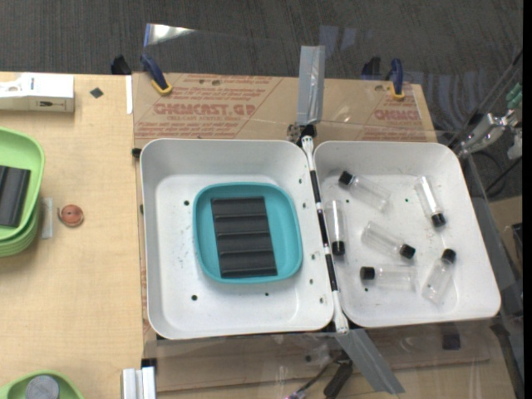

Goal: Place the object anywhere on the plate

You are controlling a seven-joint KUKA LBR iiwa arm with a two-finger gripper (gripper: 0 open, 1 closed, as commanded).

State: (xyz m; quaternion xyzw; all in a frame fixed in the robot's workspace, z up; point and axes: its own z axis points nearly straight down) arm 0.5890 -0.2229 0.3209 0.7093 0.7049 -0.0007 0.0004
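A teal plate (204, 223) lies in the middle of the left white bin (166, 264). A black ridged insert (243, 236) covers the plate's centre. The right white bin (470, 248) holds several clear vials with black caps, all lying flat. One vial (362, 188) is at the back left, another (430, 200) at the back right, and one (387, 243) near the middle. A thin vial (335, 227) lies along that bin's left wall. Two more vials (439, 277) (384, 277) lie toward the front.
A green tray (17, 194) sits at the left edge of the wooden bench, with a small orange disc (71, 215) beside it and a white box (37, 94) behind. Clamps (155, 75) (396, 80) pin the cardboard sheet behind the bins. Metal hardware (490, 127) sticks in at the right.
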